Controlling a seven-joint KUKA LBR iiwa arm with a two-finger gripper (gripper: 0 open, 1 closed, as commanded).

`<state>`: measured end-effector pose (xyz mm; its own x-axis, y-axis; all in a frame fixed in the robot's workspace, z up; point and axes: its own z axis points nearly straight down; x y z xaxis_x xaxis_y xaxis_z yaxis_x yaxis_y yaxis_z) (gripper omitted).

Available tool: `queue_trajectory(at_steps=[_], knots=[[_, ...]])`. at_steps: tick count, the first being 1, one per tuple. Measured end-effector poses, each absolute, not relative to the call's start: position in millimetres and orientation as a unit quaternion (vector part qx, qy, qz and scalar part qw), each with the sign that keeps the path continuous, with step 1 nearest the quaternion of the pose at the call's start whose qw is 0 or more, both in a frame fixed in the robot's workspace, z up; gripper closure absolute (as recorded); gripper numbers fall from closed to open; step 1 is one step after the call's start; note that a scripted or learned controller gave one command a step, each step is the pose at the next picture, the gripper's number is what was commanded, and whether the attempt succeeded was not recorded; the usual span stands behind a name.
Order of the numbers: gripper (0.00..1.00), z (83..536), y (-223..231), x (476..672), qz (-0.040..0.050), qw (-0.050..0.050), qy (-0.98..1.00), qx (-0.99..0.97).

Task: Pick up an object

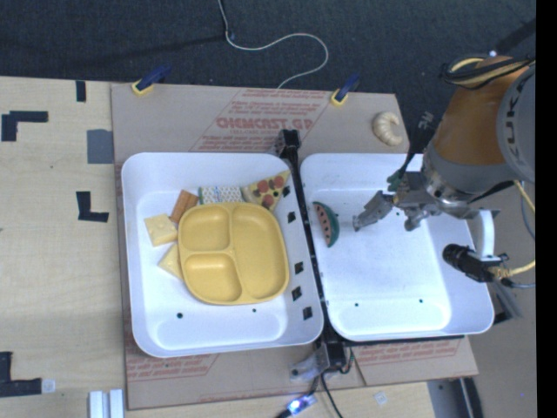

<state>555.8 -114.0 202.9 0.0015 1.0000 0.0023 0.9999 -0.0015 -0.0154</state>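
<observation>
A toy watermelon slice (327, 223) lies against the left wall of the right bin (409, 312). My gripper (385, 221) hangs over that bin's upper middle, just right of the slice and apart from it. Its two fingers are spread, one fingertip (359, 223) pointing toward the slice, and nothing is between them. In the left bin (218, 333) a yellow divided plate (233, 252) lies over several toy food pieces: a pizza slice (270, 187), a brown piece (183, 204) and a pale cracker (161, 229).
A beige lump (389, 127) rests on the cardboard behind the right bin. The divider (300, 233) between the bins runs top to bottom. A white cable (278, 46) loops across the dark floor at the back. The arm's body (474, 138) covers the right bin's far right corner.
</observation>
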Motion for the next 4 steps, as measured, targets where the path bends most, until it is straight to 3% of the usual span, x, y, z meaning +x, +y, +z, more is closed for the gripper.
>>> queue_trajectory(at_steps=[1, 3, 4], knots=[[0.0, 210, -114, 558.7, 0.0007, 0.001, -0.708, -0.706], [0.0, 100, -101, 565.2, 0.0024, 0.003, -0.708, -0.706], [0.0, 84, -100, 564.9, 0.001, 0.001, -0.708, -0.707]])
